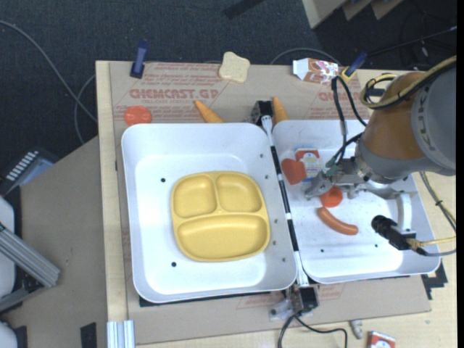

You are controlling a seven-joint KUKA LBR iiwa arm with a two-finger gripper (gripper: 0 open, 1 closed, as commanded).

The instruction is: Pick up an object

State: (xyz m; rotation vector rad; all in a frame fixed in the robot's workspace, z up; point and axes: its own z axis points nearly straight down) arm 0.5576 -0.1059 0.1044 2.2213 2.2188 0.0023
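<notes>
Because the arm reaches in from the right, the hand (328, 187) is seen low over the right bin (362, 263), just above a small orange-red round object (332, 197). Whether the fingers are apart or together cannot be told, since the wrist hides them partly. A toy sausage (338, 222) lies just beside this object, toward the front of the bin. A red piece (293, 170) and a small printed carton (309, 158) are found near the left wall of the same bin. Nothing is seen gripped, so the pick is judged as not yet made. The left bin (145, 194) carries a yellow divided plate (219, 216), well apart from the hand. On the table (174, 93), behind the bins, a toy bread slice (234, 67) is left.
</notes>
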